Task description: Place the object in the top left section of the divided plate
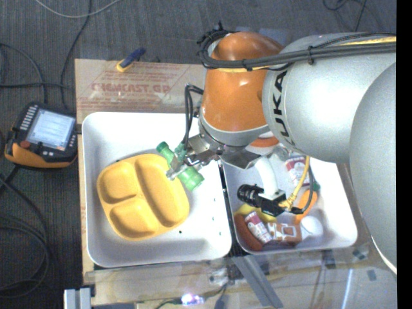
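A yellow divided plate (pixel 138 201) with three sections lies tilted in the left white bin (pixel 103 129). My gripper (pixel 179 165) hangs over the plate's upper right rim, below the orange wrist band. A green object (pixel 191 178) shows on both sides of the metal fingers, one end at the rim and the other toward the bin's right wall. The fingers look shut on it. I cannot tell whether it touches the plate.
The right bin (pixel 344 227) holds several things, among them a brown bottle with a red label (pixel 262 232) and a small white piece (pixel 311 224). The arm's big grey body covers the view's right side. A teach pendant (pixel 44 135) lies left of the bench.
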`<action>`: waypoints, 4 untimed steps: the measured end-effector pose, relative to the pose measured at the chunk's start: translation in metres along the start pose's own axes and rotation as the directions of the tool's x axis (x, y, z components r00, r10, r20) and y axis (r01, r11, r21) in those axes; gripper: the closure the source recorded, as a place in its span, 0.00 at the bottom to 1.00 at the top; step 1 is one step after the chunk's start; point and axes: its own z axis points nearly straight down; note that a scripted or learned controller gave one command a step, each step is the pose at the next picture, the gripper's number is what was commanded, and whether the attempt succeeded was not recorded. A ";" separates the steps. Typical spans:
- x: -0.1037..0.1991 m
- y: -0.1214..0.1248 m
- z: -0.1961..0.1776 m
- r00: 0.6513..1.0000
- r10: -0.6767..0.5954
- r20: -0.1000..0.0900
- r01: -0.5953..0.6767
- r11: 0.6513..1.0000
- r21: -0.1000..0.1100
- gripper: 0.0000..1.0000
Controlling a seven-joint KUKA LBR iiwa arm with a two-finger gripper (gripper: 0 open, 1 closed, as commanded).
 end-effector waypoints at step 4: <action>-0.004 0.004 0.038 0.995 -0.096 -0.001 0.096 0.995 0.000 1.00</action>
